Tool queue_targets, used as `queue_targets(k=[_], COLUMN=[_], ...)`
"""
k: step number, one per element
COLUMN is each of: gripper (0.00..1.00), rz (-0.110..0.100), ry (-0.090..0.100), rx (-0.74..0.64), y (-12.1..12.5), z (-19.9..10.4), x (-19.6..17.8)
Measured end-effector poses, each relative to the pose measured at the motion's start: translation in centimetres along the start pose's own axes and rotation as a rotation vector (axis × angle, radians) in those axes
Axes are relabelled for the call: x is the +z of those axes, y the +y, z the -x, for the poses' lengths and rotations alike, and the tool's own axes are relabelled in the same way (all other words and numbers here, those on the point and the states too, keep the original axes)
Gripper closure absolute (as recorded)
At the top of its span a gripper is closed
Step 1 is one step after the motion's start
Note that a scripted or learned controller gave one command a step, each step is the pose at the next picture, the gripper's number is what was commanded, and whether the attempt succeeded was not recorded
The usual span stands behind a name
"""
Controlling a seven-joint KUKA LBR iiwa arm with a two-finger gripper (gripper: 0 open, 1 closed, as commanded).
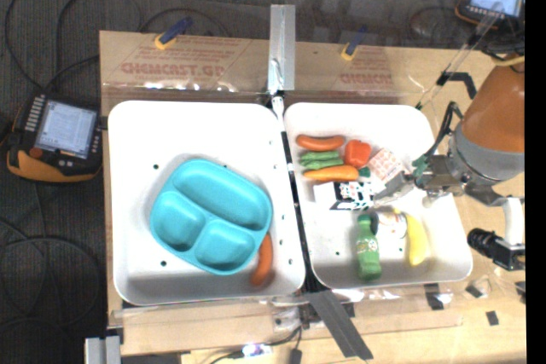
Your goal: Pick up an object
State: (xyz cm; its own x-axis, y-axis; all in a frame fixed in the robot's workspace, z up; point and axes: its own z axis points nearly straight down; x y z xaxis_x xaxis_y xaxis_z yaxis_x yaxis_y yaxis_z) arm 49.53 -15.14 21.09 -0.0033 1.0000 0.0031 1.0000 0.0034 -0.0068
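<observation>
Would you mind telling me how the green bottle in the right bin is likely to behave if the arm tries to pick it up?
The green bottle lies on its side, so a nudge may roll it. It looks like smooth, rigid plastic, probably light but slippery. The banana lies close beside it and might get bumped.

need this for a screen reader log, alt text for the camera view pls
The gripper reaches from the right over the right bin, above toy food: hot dog, carrot, green bottle, banana. The left bin holds a blue divided tray beside a sausage.
</observation>
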Motion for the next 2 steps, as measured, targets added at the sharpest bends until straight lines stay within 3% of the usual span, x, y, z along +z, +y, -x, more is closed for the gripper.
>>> queue_targets(k=[1,2], gripper=[0.0,0.0], rz=[0.015,0.012], ry=[-0.007,-0.011], rx=[-0.126,-0.368], y=[-0.7,2.6], z=[3.9,4.5], x=[10.1,12.1])
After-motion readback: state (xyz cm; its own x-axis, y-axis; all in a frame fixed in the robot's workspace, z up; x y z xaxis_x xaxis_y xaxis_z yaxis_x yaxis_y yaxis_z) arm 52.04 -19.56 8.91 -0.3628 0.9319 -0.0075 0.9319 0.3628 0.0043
